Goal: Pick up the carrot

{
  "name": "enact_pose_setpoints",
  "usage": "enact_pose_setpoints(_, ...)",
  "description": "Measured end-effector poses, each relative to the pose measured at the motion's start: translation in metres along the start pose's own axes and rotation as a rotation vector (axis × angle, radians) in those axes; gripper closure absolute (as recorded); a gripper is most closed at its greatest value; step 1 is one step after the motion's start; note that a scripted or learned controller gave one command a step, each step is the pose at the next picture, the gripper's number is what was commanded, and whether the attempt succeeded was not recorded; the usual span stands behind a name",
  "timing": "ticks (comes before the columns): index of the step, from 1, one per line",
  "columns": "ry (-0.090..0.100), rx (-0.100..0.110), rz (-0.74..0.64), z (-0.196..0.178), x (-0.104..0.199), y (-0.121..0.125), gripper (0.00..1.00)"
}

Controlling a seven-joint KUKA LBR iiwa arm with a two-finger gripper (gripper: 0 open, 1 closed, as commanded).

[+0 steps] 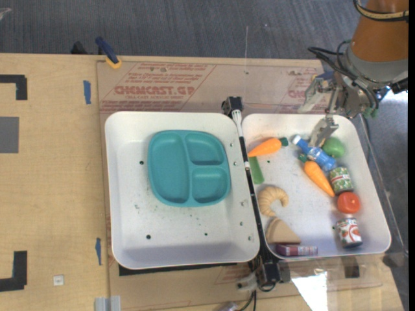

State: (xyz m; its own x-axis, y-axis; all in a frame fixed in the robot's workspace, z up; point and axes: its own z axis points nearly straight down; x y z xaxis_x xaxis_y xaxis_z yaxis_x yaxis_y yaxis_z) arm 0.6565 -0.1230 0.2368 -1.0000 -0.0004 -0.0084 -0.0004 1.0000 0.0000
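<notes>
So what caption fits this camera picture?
Gripper hovers over the toy-food bin, near two carrots.

A robot lab: taped plywood bench (52,173), white bins (123,238), toy food.

Light is bright and even from overhead, so the white bins (123,193) look slightly washed out. Soft, short shadows sit beneath the teal plate (189,167). Detail is mildly grainy and softens away from that plate.

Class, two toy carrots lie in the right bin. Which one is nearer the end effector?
The carrot beside the blue bottle, lying diagonally right of centre. The other carrot lies by the divider, farther from the end effector.
</notes>
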Motion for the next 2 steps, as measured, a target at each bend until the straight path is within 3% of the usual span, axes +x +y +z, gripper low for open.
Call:
enact_pose_setpoints(1, 0.011, -0.002, 0.009, 0.094, 0.040, -0.006, 0.00)
enact_pose_setpoints(2, -0.002, 0.001, -0.072, 0.143, 0.121, -0.040, 0.00)
